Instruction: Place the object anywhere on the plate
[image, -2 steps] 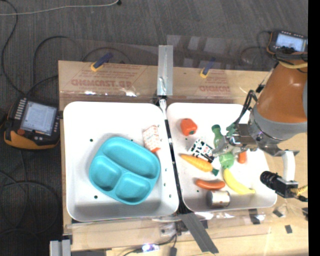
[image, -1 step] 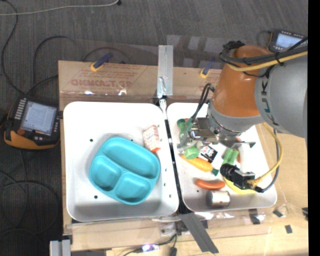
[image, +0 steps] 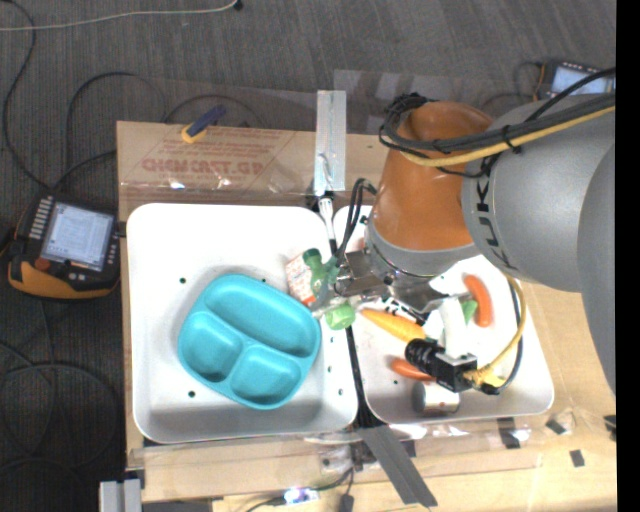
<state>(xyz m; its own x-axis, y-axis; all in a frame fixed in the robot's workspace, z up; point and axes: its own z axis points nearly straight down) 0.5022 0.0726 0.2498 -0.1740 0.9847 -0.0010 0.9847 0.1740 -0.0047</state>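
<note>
The arm reaches in from the right and hangs over the divide between the two white bins. The gripper sits at the left bin's right edge; whether the fingers are open or closed cannot be told, since the wrist hides them. Small green pieces and a red-and-white item lie just beside the gripper, near the turquoise three-compartment plate, not on it. An orange carrot-like piece and a red-orange piece lie in the right bin.
</note>
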